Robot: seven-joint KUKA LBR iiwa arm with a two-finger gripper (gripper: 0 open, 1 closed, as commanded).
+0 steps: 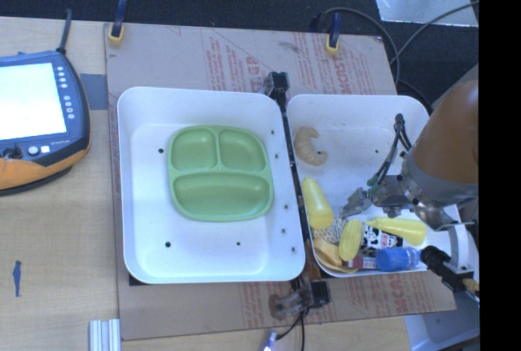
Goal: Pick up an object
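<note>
Toy clutter heaped in the near corner of the right bin (358, 109) — yellow corn-like pieces (317, 204), a blue-capped item (397, 259), a croissant-shaped toy (310, 145) lying apart, farther back in that bin. End effector (364, 199) low over the pile, just beside the corn; spread or pressed together — cannot tell. Likely light, stiff, slick plastic; best pinched across the corn's narrow middle. Green divided plate (219, 173) in the left bin (134, 178), well apart.

You can see your robot's arm (444, 150): a big round orange band above a grey wrist. Thin black cables (396, 147) run along it, down to small grey metal parts.
</note>
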